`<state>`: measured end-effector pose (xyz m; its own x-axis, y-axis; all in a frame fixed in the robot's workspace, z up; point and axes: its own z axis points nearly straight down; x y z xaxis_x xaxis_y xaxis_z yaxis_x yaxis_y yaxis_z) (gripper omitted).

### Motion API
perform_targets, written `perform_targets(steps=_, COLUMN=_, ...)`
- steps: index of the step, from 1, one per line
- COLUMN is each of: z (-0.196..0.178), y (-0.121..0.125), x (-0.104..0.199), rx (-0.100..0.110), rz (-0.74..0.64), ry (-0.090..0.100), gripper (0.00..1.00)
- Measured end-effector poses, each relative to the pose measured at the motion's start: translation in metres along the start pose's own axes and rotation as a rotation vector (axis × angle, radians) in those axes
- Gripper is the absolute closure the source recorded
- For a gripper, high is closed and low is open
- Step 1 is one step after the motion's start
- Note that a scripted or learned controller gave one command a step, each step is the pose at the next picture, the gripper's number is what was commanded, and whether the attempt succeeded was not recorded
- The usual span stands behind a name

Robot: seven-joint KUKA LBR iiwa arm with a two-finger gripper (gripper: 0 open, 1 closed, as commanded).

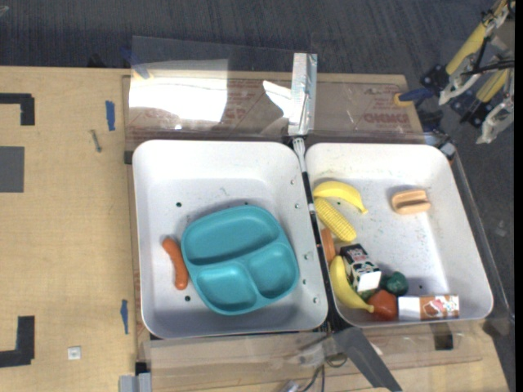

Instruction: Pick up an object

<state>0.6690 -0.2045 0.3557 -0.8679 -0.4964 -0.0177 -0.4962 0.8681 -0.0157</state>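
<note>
The left bin [155, 170] holds a teal divided plate [237, 260], and an orange sausage [176, 264] lies along the plate's left side. The right bin [433, 243] holds several toy foods. A yellow banana [339, 194] and a corn cob [335, 219] lie by its left wall. A hot dog bun [410, 200] sits alone towards the back right. At the front are a second banana [341, 284], a small black-and-white box [359, 266], a green piece [396, 282], a red-orange piece [384, 306] and a white-and-red bottle [433, 306].
A clear plastic sheet [212, 104] with a taped upright strip [302, 92] stands behind the bins. Brown cardboard [57, 219] covers the bench to the left. Yellow-and-white equipment [482, 64] stands on the floor at the top right.
</note>
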Motion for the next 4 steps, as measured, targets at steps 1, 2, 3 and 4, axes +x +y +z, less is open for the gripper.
perform_targets(steps=1, z=0.137, y=0.044, x=0.064, rx=-0.022, rz=-0.396, ry=0.012, gripper=0.0)
perform_targets(steps=2, z=0.241, y=0.046, x=0.066, rx=-0.026, rz=-0.334, ry=0.014, gripper=0.0)
perform_targets(steps=3, z=0.266, y=0.065, x=-0.01, rx=-0.011, rz=-0.38, ry=0.003, gripper=0.0)
perform_targets(steps=4, z=0.267, y=0.06, x=-0.018, rx=-0.011, rz=-0.461, ry=0.005, gripper=0.0)
